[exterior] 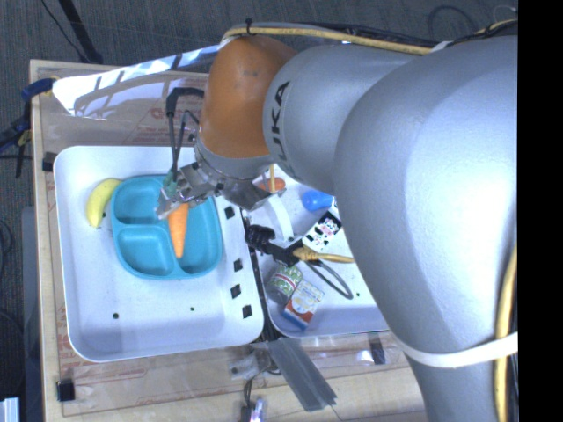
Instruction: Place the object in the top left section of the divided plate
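While the white bin (pixel 132 323) has plenty of open floor up front, the carrot (pixel 178 229) looks already down in the blue divided plate (pixel 154 262), right-hand section rather than top left I'd guess, gripper (pixel 180 193) just above its top end (can't tell the fingers' state), banana (pixel 101 199) crowding the plate's far-left rim.

We see the gripper (pixel 182 189) over the blue divided plate (pixel 164 229) in the left bin (pixel 141 323), an orange carrot (pixel 178 228) just under it, a banana (pixel 100 199) beside the plate's left edge.
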Action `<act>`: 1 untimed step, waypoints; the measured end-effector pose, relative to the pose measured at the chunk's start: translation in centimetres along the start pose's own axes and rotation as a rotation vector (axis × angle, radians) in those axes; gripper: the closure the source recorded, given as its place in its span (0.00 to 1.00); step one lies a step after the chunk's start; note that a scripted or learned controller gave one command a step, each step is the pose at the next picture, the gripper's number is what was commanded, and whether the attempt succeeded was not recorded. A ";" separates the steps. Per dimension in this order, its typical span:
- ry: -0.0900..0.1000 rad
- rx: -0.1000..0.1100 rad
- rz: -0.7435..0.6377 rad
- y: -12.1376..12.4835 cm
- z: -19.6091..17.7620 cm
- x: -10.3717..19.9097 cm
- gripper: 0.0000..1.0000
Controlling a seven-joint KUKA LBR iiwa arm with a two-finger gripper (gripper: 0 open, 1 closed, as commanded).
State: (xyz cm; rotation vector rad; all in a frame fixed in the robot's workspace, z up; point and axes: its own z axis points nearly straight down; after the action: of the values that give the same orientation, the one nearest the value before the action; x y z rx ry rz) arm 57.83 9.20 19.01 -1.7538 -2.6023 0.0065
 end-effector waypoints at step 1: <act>0.000 -0.003 -0.050 8.4 7.4 0.4 1.00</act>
State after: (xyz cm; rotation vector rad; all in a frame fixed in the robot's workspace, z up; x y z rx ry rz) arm 65.44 12.67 11.62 -1.6898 -2.6465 0.0031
